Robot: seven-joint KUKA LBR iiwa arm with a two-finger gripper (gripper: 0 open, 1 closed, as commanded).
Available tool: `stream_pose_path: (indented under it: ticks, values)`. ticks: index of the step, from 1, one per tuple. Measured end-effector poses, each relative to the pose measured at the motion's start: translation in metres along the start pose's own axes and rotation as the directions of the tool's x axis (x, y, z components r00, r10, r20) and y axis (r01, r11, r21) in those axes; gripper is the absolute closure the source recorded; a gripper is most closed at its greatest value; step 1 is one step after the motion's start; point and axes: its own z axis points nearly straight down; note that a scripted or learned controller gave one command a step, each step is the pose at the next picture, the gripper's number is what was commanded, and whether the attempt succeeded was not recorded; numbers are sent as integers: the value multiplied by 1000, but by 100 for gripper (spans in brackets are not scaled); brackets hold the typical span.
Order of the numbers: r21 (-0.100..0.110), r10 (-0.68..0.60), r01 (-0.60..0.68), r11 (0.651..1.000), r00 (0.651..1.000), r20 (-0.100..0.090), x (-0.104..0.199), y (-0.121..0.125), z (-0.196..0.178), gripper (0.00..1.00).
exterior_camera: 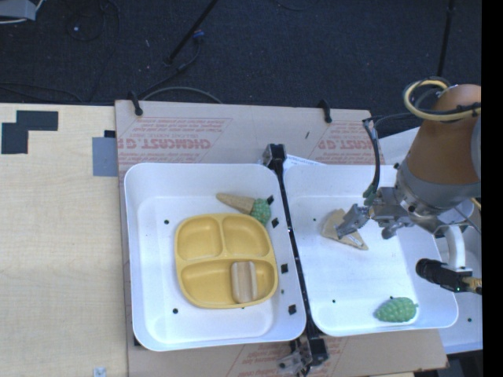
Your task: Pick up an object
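Note:
In the right bin (pixel 440 320) a tan wedge-shaped piece (pixel 339 230) lies near the divider, and a bumpy green lump (pixel 395 310) rests near the front edge. My gripper (pixel 355 219) reaches in from the right and hangs low over the wedge's right side, overlapping its edge. Whether it touches the wedge is unclear. In the left bin (pixel 149 289), a tan cone with a green top (pixel 246 205) lies just behind a yellow divided plate (pixel 196 242). A tan bun-like piece (pixel 244 280) sits in the plate's front right compartment.
A black divider rail (pixel 288 242) runs between the two bins. The grey arm with its orange band (pixel 448 151) fills the right side above the right bin. A black part (pixel 442 274) sticks out over that bin's right rim.

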Motion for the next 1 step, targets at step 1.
stream_pose_path:
  ticks: [1]
  values:
    - [-13, -2, 2, 1000, 1000, 2, 0, 2, -7, 0]
